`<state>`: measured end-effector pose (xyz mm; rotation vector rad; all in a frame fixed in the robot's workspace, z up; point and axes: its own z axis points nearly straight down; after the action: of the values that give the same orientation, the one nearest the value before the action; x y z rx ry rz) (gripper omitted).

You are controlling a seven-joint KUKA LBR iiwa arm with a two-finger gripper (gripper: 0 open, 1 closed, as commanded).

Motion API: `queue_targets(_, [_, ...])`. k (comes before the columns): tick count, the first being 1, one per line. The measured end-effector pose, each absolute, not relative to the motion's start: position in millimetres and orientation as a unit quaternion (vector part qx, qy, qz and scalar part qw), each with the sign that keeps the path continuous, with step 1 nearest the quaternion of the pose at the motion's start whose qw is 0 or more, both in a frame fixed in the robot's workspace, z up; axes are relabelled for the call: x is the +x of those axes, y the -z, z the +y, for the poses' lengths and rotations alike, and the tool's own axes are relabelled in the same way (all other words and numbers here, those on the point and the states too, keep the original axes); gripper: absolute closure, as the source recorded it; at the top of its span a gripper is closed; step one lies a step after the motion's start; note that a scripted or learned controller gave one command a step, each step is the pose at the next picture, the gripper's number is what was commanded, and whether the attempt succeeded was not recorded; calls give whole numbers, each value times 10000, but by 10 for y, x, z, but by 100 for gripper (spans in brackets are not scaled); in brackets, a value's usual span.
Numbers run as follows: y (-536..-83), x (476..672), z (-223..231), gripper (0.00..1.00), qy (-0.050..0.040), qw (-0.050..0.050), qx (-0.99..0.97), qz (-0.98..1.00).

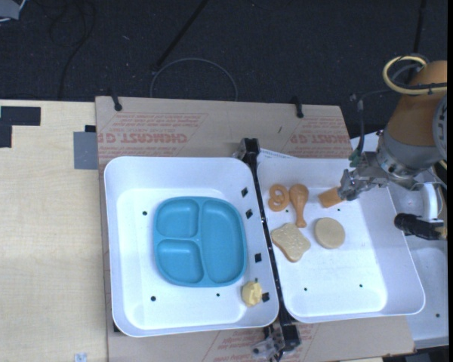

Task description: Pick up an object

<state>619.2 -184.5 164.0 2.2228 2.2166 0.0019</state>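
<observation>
Camera view: your jaws (350, 185) sit at the right bin's (377, 292) upper edge, touching the small orange food piece (331, 197); whether they grip it, you cannot tell. Drumstick (298, 201), bread slice (290, 241) and round biscuit (330, 232) lie nearby.

Two white bins (128, 277), one blue plate (198, 240), six toy foods (290, 241)
</observation>
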Motion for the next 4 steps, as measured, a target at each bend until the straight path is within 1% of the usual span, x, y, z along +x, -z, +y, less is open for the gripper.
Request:
queue_targets(1, [-2230,6192,-1764,100,-9,13,7065,7077])
queue_targets(2, [-2760,6197,-1773,100,-7,13,7065,7077])
queue_targets(3, [-2726,6071,-1342,100,9,-18,7061,7081])
queue_targets(4, [-2729,6003,-760,100,3,-22,7055,7087])
